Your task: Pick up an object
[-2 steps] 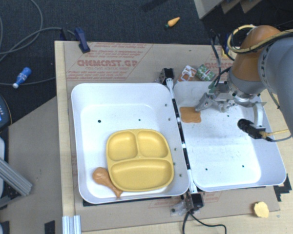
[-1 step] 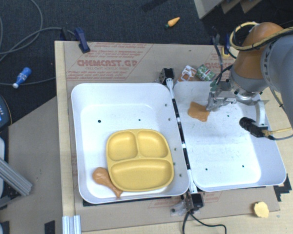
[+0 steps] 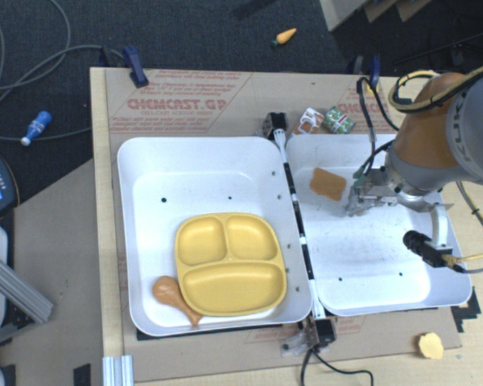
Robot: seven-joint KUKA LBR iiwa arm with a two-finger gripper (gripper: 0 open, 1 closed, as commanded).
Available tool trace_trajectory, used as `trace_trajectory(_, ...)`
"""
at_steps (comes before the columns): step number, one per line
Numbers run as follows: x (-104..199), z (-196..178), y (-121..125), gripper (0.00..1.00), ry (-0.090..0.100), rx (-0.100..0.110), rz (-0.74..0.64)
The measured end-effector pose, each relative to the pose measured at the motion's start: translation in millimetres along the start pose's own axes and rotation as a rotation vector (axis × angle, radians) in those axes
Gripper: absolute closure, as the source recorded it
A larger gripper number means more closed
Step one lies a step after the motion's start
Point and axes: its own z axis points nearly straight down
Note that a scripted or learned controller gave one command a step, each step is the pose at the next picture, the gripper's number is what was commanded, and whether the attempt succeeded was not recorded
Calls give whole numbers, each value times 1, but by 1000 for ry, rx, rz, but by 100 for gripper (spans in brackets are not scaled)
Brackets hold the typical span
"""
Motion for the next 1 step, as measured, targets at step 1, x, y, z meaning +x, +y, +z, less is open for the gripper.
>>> trace_trajectory(1, 0, -11, 3, 100, -2, -8, 0)
